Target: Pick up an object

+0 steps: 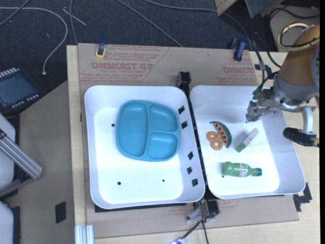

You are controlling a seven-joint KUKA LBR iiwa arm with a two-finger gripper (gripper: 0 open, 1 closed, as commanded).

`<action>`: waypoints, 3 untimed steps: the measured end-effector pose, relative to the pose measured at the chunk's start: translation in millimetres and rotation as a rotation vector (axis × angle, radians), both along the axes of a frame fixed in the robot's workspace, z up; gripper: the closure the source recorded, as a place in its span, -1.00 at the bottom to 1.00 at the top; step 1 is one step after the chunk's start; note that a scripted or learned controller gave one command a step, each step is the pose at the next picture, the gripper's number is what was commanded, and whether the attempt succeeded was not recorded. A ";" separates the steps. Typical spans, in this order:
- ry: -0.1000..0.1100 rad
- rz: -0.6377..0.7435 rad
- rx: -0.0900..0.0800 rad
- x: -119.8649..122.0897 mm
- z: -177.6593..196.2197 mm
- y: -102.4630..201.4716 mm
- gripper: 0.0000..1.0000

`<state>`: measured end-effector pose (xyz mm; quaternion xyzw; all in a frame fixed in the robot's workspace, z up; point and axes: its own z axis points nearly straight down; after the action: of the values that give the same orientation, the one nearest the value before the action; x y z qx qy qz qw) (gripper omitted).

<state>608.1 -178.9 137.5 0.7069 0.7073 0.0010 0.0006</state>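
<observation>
Robotics lab, clamped bench board (pixel 152 60), loose cables (pixel 56 14), two white bins (pixel 96 136)

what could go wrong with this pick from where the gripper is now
The gripper hangs over bare bin floor near the right bin back wall, so closing here would likely grab nothing. The pretzel overlaps the watermelon slice, so a grasp there might nudge or lift both. The green bottle lies on its side and could roll away.
</observation>
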 end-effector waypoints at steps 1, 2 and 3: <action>-0.004 0.000 -0.002 -3.7 63.3 -1.5 1.00; -0.006 0.000 -0.003 -1.6 127.6 -7.2 1.00; -0.002 0.001 -0.002 -0.8 150.7 -7.4 1.00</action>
<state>607.4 -186.2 288.1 0.7067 0.7075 0.0010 0.0019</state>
